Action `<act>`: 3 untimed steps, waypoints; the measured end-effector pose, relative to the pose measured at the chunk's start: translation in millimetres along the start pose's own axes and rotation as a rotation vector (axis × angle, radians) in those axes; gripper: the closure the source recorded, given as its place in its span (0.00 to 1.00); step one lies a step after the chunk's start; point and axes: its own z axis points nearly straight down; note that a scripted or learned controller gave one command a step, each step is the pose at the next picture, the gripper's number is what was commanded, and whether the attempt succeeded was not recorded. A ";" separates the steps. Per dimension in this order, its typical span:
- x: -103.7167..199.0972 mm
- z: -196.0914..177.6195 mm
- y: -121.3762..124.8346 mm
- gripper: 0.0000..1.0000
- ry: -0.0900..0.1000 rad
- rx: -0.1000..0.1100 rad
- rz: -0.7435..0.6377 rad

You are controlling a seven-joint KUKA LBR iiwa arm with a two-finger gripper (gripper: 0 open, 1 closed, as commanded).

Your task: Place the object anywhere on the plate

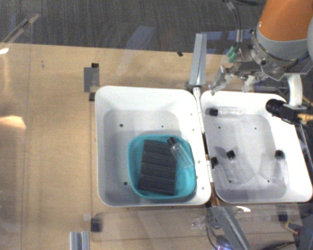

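Gripper (235, 77): above right bin's far rim, grip state unreadable, nothing seen held | bottle (180, 152): lying on teal plate (134, 160), propped against dark block (157, 166) | left bin (109, 139) | placement looks done.

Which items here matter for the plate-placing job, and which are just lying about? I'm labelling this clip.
Job:
teal plate in the left bin
clear bottle lying on it
gripper

Lying about:
dark ridged block on the plate
clear bottles in the right bin

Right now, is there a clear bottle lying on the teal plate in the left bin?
Yes, a clear bottle with a black cap lies on the teal plate, beside the dark ribbed block.
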 end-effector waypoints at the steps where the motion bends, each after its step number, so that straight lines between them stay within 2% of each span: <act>1: -65.5 -84.2 -29.2 0.00 -0.001 -0.001 -0.029; 2: -146.3 -83.5 -47.2 0.00 -0.004 0.001 0.069; 3: -199.0 -83.8 -69.9 0.00 -0.005 0.001 0.193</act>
